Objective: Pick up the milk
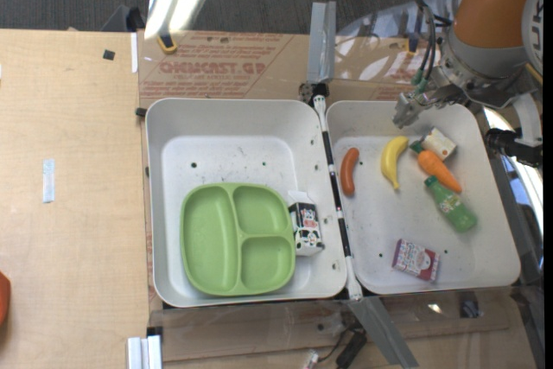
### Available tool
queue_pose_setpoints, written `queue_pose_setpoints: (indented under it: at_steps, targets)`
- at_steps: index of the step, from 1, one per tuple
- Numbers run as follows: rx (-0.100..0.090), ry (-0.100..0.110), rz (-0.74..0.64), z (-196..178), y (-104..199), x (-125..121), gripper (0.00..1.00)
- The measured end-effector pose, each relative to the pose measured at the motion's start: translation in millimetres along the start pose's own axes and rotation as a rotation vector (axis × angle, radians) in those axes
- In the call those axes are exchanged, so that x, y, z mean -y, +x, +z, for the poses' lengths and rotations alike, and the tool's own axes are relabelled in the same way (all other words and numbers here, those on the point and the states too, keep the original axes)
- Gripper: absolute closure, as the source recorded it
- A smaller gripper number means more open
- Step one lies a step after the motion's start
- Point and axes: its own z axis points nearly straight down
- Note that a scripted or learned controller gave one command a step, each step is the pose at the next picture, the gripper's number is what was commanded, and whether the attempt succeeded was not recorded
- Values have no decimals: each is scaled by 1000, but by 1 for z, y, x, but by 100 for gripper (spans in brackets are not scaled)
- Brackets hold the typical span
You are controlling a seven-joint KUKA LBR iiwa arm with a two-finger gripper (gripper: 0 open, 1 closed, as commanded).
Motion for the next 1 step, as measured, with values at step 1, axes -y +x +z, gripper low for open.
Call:
queue_pose_setpoints:
  at_steps: [1]
  targets:
    - [-1,1,-104,15,-49,79,100]
